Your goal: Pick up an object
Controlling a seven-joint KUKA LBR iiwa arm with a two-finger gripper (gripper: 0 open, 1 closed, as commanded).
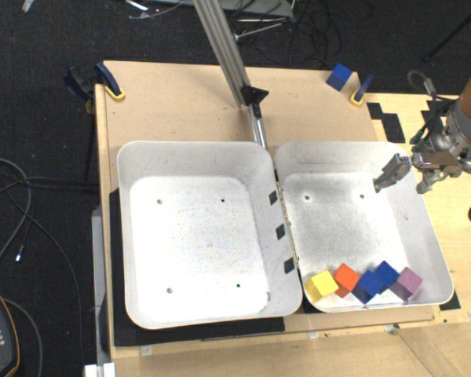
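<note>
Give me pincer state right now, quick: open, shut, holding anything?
Pincer: open, holding nothing, raised over the right-hand shallow white plastic bin near its far right rim; the small coloured cubes lie apart in the near corner.

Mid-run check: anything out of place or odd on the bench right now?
One blue block sits outside the bins on the bench's far edge. The other blocks huddle in the right bin's near corner. Nothing spilled or damaged.
</note>
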